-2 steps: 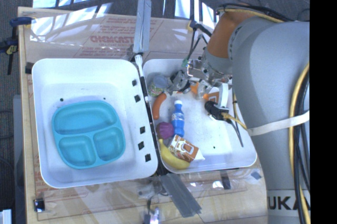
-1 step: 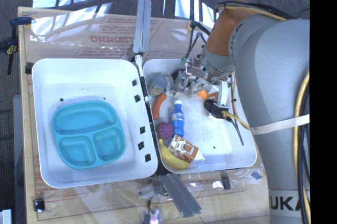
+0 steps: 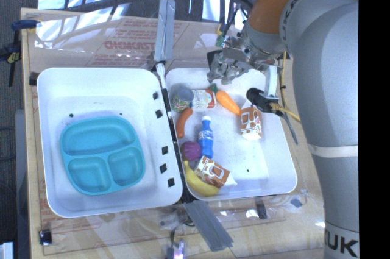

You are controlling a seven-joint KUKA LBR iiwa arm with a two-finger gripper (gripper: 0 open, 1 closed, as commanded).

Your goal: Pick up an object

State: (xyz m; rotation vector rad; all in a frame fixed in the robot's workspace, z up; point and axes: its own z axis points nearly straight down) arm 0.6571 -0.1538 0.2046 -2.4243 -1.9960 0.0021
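Gripper (image 3: 226, 72) low over upper edge of right bin (image 3: 286, 160), upper centre-right of frame, fingers pointing down-left. Spread of jaws not readable from this angle; nothing seen between them.

Candidate objects all in right bin, clustered toward its left half:
- carrot (image 3: 228, 102), orange with green tip, lying diagonal just below gripper, closest item to it.
- small carton (image 3: 203, 99) with red/green print, just left of carrot, touching grey round can (image 3: 181, 95).
- orange sausage-shaped piece (image 3: 183, 122) against left wall.
- blue bottle (image 3: 206, 137) with white cap, centre of bin, upright in frame.
- purple grapes (image 3: 191, 150) beside bottle's lower end.
- banana (image 3: 198, 181), yellow, along lower-left corner, partly under a brown-and-white box (image 3: 213, 173).
- brown-and-white milk carton (image 3: 250, 122) right of carrot, apart from the rest.

Open floor: right and lower-right part of right bin, below milk carton. Tight along left wall and divider between bins.

Left bin (image 3: 55, 93) carries blue three-compartment tray (image 3: 102, 155) in lower left; bare white floor around it, mostly above.

Arm body fills right side of frame, overhanging right bin's right rim.
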